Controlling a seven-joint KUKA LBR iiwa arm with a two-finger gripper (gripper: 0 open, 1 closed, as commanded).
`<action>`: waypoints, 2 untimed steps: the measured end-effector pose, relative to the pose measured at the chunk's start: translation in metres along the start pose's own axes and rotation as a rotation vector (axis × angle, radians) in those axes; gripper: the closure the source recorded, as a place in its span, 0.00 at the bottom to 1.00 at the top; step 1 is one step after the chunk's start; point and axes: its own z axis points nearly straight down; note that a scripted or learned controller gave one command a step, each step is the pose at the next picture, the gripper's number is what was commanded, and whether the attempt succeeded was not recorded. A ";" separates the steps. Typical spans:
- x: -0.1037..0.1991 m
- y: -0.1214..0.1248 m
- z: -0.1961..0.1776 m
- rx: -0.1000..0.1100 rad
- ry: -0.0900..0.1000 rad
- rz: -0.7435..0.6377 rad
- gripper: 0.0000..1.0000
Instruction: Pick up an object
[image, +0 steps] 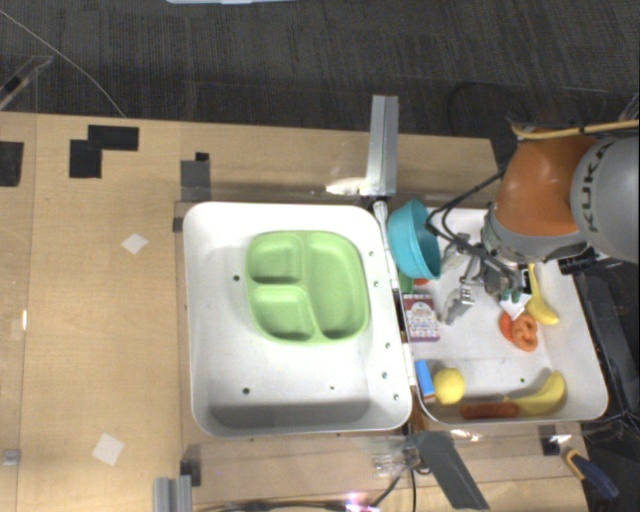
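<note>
Hand (462, 300) low over the right bin (585, 345), fingers slightly parted and pointing down toward the bin floor, nothing seen between them. Hangs from the grey arm (600, 200) with its orange band (535, 190), reaching in from the right, black cables looped around the wrist. Just left of the hand, a small pink-and-white carton (421, 319) lying flat on the bin floor, near but not touching the fingers. Above that, a teal bowl (412, 240) tipped on its side against the bin's left wall. To the right of the hand, a small yellow banana-like piece (542, 308) and, just below it, an orange-red toy (522, 331). Along the near edge of the same bin: a blue cylinder (424, 379), a yellow lemon (450, 385) beside it, a brown-red stick-shaped item (487, 408), and a yellow banana (540, 394) touching that item's right end. In the left bin (215, 300), a green divided plate (305, 285) with three compartments, lying flat near the middle. Both bins side by side on the wooden tabletop (90, 330), a metal post (383, 145) upright behind the seam between them.
</note>
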 end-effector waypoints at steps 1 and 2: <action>0.004 -0.016 -0.017 -0.001 0.000 0.061 0.00; 0.029 -0.070 -0.003 0.000 0.004 0.253 0.00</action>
